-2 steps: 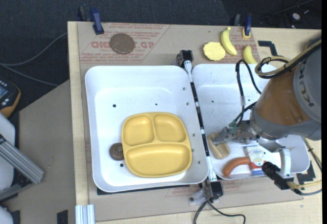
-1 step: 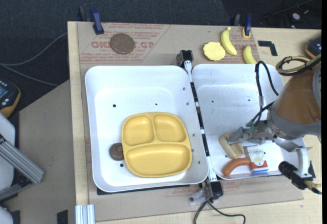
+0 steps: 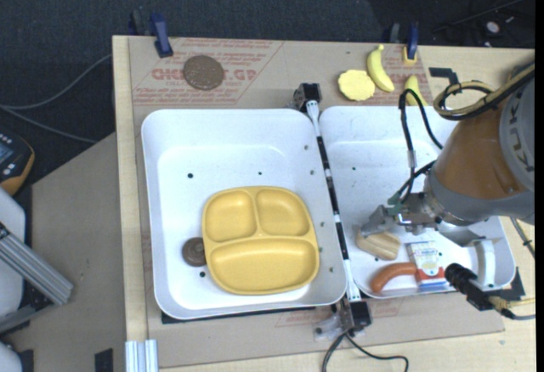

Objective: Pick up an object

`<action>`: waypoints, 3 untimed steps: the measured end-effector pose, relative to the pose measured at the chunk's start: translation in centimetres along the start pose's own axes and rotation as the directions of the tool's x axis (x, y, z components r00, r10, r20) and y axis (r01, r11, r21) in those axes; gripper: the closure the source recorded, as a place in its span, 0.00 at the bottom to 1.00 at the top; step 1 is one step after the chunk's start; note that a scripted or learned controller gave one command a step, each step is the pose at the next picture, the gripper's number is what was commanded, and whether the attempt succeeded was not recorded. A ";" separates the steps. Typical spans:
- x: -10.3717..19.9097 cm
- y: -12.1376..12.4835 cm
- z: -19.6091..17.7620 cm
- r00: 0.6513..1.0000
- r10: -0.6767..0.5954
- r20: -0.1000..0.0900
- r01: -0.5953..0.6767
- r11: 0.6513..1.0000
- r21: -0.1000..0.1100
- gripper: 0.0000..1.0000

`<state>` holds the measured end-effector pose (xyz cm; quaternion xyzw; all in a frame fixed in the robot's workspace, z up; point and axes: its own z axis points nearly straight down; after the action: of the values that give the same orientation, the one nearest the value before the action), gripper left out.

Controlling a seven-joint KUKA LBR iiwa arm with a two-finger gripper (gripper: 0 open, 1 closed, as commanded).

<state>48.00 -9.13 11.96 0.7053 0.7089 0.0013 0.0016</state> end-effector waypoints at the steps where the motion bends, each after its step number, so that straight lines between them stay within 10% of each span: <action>1: 0.0 -0.2 3.7 1.000 0.005 -0.002 -0.005 1.000 0.007 0.00; 2: -6.5 -0.2 3.5 1.000 0.010 0.005 -0.010 1.000 0.002 0.00; 3: -6.0 -0.1 2.5 1.000 0.005 0.003 -0.005 1.000 0.000 1.00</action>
<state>47.95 -15.15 9.45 0.7072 0.7070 0.0002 0.0025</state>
